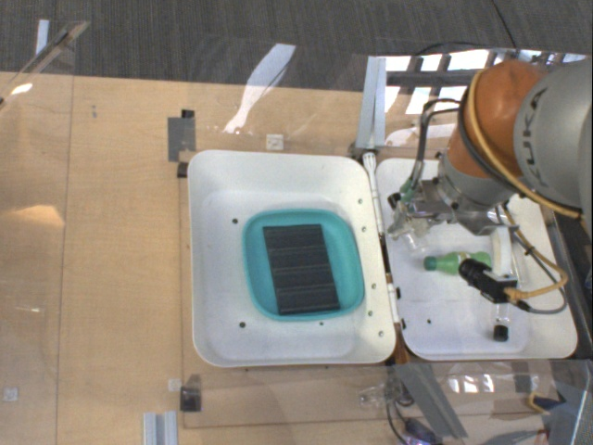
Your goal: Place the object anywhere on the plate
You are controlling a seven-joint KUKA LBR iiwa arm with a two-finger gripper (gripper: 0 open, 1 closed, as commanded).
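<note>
"Starting at the near side, what lies in the right-hand shallow white bin (547,341)?" asks Mara.

"Nearest is one small black block (500,332), on the bin floor close to the near rim," says Tom. "Beyond it, about mid-floor, lies one small green plastic piece (443,263), stubby, with a narrower knob at one end, resting on its side. I take that as the object to move."

"How would it handle?"

"Light and stiff, I judge. Its skin looks smooth and may slip, and the rounded body could roll if nudged. I would take hold across the wider body, not the knob end, closing square to its long axis."

"And the hand?"

"The two-finger gripper (410,222) hangs just beyond the green plastic piece, near the wall next to the other bin. The piece lies free on the floor, apart from it and not in its grasp. Whether the gripper is spread or closed I cannot tell."

"And the target?"

"One teal square plate with rounded corners (255,248) sits mid-floor in the left-hand shallow white bin (218,323). One dark grey ribbed rectangle (298,269) lies at its centre. I cannot tell whether that is a separate slab or part of the plate."

"Farthest?"

"One grey arm with an orange band (547,128), over the right bin's far corner. So that makes two bins and one of everything else."
</note>
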